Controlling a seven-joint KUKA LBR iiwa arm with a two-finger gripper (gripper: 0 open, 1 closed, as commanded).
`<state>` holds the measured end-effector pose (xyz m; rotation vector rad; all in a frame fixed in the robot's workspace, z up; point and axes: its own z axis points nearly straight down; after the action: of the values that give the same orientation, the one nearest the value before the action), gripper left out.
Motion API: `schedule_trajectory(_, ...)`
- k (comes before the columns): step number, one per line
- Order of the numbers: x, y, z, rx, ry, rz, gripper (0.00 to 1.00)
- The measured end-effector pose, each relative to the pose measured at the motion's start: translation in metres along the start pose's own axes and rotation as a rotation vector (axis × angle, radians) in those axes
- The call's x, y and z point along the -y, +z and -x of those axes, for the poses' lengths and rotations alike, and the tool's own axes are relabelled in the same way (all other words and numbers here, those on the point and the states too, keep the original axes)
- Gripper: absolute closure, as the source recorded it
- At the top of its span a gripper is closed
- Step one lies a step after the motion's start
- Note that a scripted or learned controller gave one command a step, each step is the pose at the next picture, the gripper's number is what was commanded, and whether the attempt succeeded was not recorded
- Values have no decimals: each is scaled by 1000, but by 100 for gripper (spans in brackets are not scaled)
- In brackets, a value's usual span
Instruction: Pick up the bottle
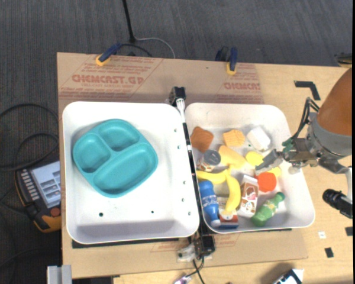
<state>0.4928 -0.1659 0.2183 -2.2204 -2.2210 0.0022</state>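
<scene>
The claw (pixel 274 157), its opening impossible to judge, hovers over the crowded right bin (pixel 296 215), so it may snag the banana (pixel 231 191) instead of the bottle (pixel 208 200).

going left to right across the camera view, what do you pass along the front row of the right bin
blue bottle with a white label → curved yellow plastic banana → small white and red carton → green bottle lying tilted, all inside the right white bin.
</scene>
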Motion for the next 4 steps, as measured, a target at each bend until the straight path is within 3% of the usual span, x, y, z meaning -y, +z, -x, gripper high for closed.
schedule_trajectory(1,-49,94,11,-1,243,-1,0)
schedule_trajectory(2,-38,128,31,-16,320,1,0)
schedule_trajectory(3,-27,127,35,-23,270,18,0)
schedule_trajectory(4,-62,130,36,-31,296,-11,0)
